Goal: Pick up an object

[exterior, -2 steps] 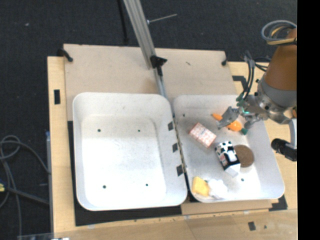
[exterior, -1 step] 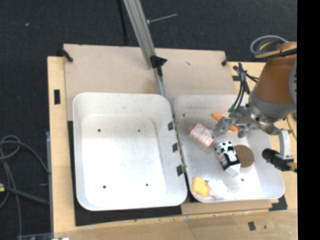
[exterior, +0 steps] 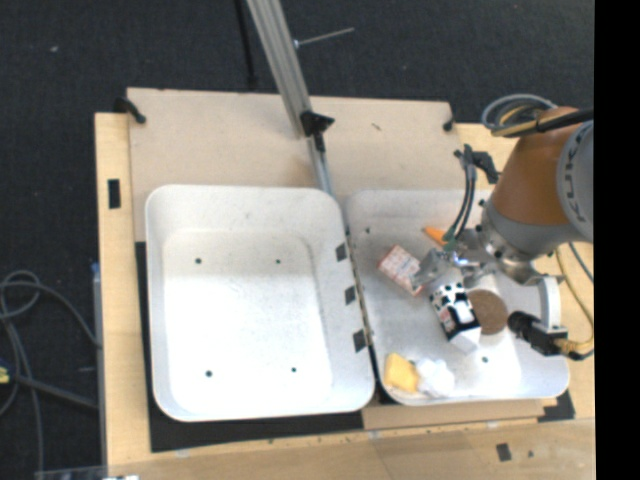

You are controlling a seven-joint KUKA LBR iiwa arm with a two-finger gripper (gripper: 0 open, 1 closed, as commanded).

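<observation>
My gripper (exterior: 452,266) hangs over the middle of the right bin (exterior: 530,373), reaching in from the right under the orange-banded wrist (exterior: 530,183). A pink checkered box (exterior: 398,266) lies just left of it. A black-and-white object (exterior: 455,313) sits just below the gripper toward the front, beside a brown disc (exterior: 489,310). A small orange piece (exterior: 433,235) lies behind the gripper. A yellow object (exterior: 401,373) and a white crumpled item (exterior: 436,376) rest at the bin's front left corner. Nothing is visibly held.
The left bin (exterior: 160,218) stands beside the right one, separated by a thin divider edge. A slanted metal pole (exterior: 285,63) rises behind the bins. Cables (exterior: 545,333) trail along the arm at the right bin's right side.
</observation>
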